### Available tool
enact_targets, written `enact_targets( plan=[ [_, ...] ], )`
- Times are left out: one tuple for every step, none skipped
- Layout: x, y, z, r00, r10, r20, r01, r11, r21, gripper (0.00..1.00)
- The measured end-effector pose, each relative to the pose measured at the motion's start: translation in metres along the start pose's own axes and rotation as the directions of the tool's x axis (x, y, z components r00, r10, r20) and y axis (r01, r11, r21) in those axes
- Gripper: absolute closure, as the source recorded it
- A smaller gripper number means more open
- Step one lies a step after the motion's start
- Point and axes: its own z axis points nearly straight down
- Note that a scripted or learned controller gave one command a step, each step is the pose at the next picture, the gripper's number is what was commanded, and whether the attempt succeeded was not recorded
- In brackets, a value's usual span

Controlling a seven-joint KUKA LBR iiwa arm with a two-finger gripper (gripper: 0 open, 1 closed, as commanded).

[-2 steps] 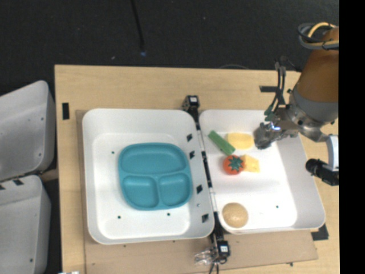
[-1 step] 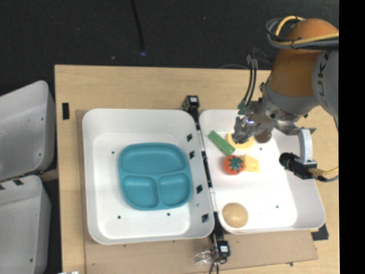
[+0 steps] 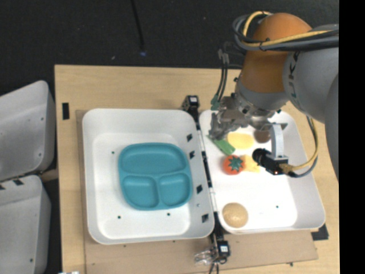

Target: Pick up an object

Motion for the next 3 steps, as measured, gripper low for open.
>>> enact_targets(
  plan=[
    [0.057, 0.0, 0.003, 1.0, 0.001, 0.001, -0.001, 1.0, 0.0, 1.0],
    [0.091, -0.003, 0.03, 1.0, 0.003, 0.001, -0.003, 1.0, 0.004, 1.0],
    [0.09, -0.003, 0.028, 1.0, 0.005, 0.001, -0.005, 1.0, 0.002, 0.0]
  ],
)
